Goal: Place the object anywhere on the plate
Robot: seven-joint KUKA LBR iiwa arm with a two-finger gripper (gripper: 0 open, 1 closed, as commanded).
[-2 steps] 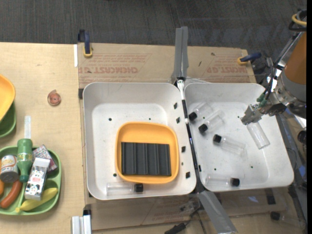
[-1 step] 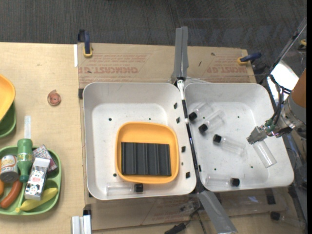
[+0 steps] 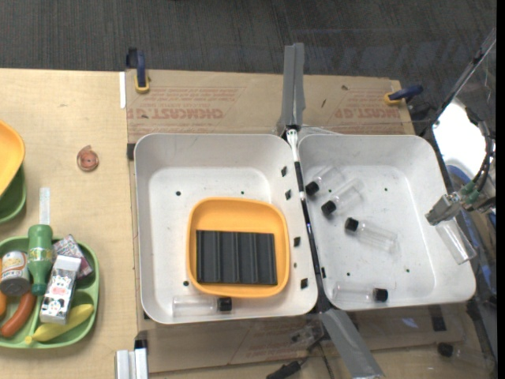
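An orange plate [image 3: 237,209] lies in the left bin [image 3: 158,212], with a black ridged block [image 3: 236,257] resting on it. Several clear vials with black caps lie in the right bin [image 3: 410,164]: two near its left wall [image 3: 335,188], one in the middle [image 3: 371,234] and one along the front wall [image 3: 359,294]. Another vial [image 3: 197,306] lies in the left bin in front of the plate. My gripper [image 3: 451,210] hangs over the right bin's right rim, small and partly cut off. A clear tube-like shape [image 3: 458,242] sits just below it; whether it is held is unclear.
A green tray [image 3: 87,306] of toy food and bottles sits on the wooden table at far left, with an orange bowl [image 3: 8,160] behind it. Clamps hold the cardboard under the bins at the back corners. A grey divider bar [image 3: 293,85] stands between the bins.
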